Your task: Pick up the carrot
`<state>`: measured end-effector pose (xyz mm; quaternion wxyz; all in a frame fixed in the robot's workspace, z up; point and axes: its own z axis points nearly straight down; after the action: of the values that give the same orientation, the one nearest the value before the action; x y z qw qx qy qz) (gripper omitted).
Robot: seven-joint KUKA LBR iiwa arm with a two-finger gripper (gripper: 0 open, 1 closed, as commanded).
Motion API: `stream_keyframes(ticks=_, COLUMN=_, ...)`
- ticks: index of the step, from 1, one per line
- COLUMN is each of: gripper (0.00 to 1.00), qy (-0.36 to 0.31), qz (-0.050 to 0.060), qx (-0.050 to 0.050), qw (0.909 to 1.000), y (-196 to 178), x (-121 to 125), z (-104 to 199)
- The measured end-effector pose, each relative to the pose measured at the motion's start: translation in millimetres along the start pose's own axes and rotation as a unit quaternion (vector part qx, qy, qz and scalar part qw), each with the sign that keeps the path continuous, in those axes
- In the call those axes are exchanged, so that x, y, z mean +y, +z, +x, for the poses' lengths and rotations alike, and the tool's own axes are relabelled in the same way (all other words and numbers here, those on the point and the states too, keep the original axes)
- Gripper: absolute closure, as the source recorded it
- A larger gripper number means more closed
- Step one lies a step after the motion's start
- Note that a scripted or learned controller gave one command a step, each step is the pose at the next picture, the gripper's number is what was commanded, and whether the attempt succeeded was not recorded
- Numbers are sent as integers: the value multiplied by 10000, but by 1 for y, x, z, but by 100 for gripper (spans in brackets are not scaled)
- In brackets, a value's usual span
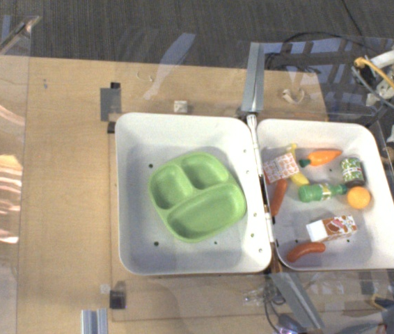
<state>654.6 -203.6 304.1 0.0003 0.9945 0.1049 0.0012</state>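
The carrot (320,157), orange with a green top at its left end, lies near the back of the right bin (378,145). It rests flat, pointing right, with a yellow piece (292,149) just left of its top. Nothing is touching it.
Around the carrot lie a red-and-white packet (280,167), a green bottle (320,192), a small green can (351,170), an orange ball (358,197), a milk carton (331,228) and two red sausages (306,251). The left bin (131,186) holds a green divided plate (195,196). Cables sit at top right.
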Motion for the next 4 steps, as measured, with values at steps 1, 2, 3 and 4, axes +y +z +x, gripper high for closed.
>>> stream_keyframes(ticks=1, gripper=0, qy=0, qz=0, qx=0, qw=10000, y=0, x=0, z=0)
stream_keyframes(ticks=2, gripper=0, qy=0, qz=0, qx=0, qw=10000, y=0, x=0, z=0)
stream_keyframes(ticks=3, gripper=0, qy=0, qz=0, qx=0, qw=10000, y=0, x=0, z=0)
stream_keyframes(ticks=4, gripper=0, qy=0, qz=0, qx=0, qw=10000, y=0, x=0, z=0)
